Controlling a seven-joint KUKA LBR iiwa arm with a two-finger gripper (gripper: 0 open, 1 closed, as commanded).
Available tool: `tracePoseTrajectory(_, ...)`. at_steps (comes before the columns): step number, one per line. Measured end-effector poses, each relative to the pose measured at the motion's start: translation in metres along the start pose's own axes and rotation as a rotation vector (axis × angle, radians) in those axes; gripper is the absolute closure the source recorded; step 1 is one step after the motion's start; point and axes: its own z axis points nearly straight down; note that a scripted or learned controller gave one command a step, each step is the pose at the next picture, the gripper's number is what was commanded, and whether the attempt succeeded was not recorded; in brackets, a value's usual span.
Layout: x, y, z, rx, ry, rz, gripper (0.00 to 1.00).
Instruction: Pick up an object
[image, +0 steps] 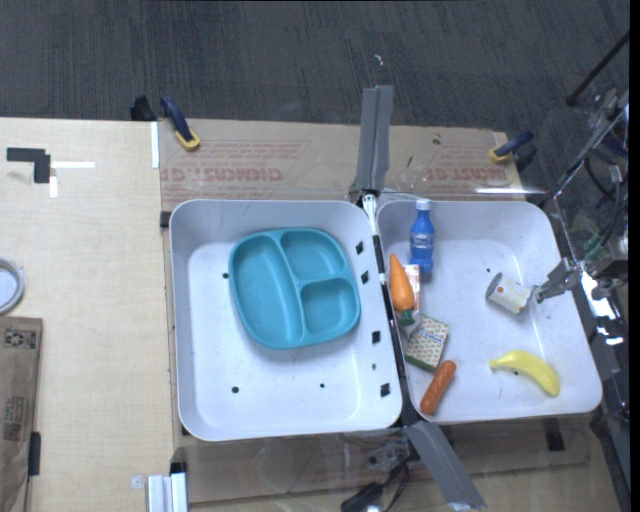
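Counter (80, 230) carries two bins, left bin (200, 330) with a teal plate (295, 287), right bin (480, 395) with bottle (421, 238), banana (528, 370) and a small block (508, 294) touching the jaws (545, 292), grip state unclear—likely slip off block's edge.

Floor: dark grey carpet (300, 50) spans the top of the frame.
Bench: pale wood surface (80, 250) fills the left side.
Backing: brown cardboard sheet (260, 165) lies flat behind the bins, printed lettering reversed.
Clamps: two blue-and-yellow clamps (178, 122) at the cardboard's upper corners.
Markings: black L-shaped tape (30, 160) at upper left.
Light: even, soft shadows.
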Motion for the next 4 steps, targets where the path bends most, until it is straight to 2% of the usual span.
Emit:
tracePoseTrajectory(1,-0.002,0.076,0.109,-0.008,0.002,-0.067,0.00)
tracePoseTrajectory(2,0.003,0.073,0.140,-0.005,0.010,-0.140,0.00)
tracePoseTrajectory(3,-0.002,0.072,0.130,-0.006,0.003,-0.137,1.00)
tracePoseTrajectory(4,0.038,0.093,0.009,-0.002,-0.001,-0.067,1.00)
